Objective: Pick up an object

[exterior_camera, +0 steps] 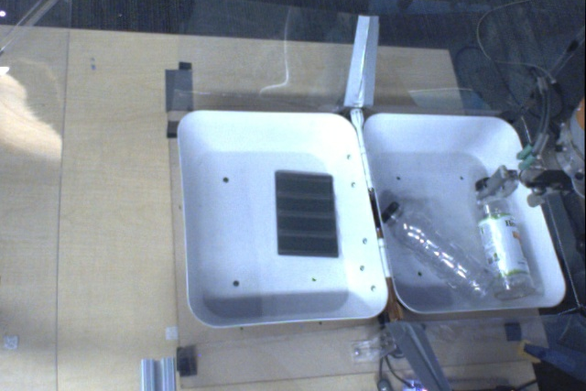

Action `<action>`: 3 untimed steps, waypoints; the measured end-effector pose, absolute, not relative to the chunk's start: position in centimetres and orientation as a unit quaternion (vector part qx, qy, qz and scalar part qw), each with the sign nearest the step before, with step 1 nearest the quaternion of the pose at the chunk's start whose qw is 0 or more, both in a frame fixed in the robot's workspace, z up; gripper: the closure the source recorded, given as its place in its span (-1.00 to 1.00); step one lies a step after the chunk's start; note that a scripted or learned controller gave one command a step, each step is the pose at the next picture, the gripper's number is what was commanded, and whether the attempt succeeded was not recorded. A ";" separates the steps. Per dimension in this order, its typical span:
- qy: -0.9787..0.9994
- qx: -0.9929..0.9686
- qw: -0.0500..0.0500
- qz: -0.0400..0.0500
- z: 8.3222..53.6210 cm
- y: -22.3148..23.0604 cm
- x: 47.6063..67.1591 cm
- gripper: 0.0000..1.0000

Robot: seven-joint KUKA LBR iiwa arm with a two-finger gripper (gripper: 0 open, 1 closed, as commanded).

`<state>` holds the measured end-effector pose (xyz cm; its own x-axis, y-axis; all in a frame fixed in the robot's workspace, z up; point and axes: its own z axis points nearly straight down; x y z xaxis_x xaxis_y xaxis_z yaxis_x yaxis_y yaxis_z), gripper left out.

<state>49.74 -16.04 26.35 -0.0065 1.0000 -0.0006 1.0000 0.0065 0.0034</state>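
- Right bin (430, 135), near-right corner: 1 clear plastic bottle w/ white label (504, 247), lying down. Long axis runs near-to-far, neck toward far side, base toward bin's near wall.
- Just left of it: 1 clear bottle w/ black cap (432, 247), also lying down. Long axis diagonal, cap end pointing far-left toward the divider betw. bins, base toward near-right; base end close to the labelled bottle, touching or not – can't tell.
- Left bin (229, 151): 1 dark ribbed rectangular pad (307, 212) lying flat mid-bin, long axis near-to-far.
- 2 white bins total, side by side on wooden bench (92, 197).
- Gripper (499, 182) sits over right bin's right side, just beyond labelled bottle's neck; open or closed – can't tell, too small/blurred.
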 end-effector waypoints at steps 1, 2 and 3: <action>0.683 0.731 0.004 0.002 29.8 -20.6 53.6 -1.00; 0.740 0.673 0.002 0.001 21.7 -18.6 57.3 -1.00; 0.731 0.683 0.003 0.002 26.8 -18.5 57.6 -1.00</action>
